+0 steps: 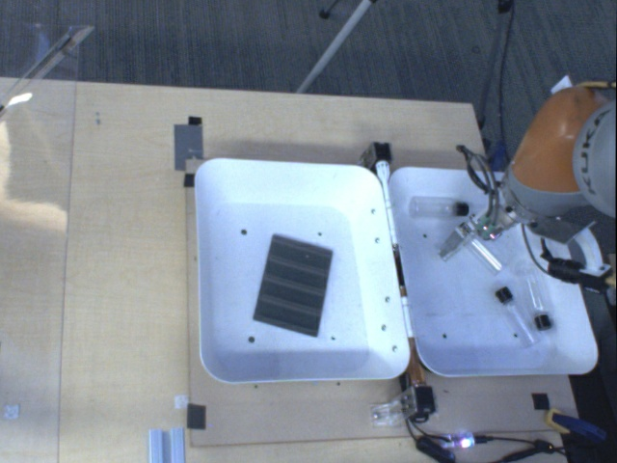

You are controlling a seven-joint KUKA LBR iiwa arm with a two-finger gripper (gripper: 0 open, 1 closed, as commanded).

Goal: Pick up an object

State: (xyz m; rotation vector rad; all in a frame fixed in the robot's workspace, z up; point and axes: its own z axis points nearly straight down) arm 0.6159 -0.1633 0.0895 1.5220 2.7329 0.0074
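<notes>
A grey arm with an orange band is reaching in from the right, its gripper [470,247] hanging over the far half of the right bin [578,360]. Whether the jaws are spread or clenched cannot be told. The likeliest target, a clear tube [429,205], is lying on the bin floor just beyond the gripper. Its long axis is running left to right, with its black cap pointing right. A sound grasp is probably calling for the jaws to close across the tube's width, centred mid-length and low to the floor.
</notes>
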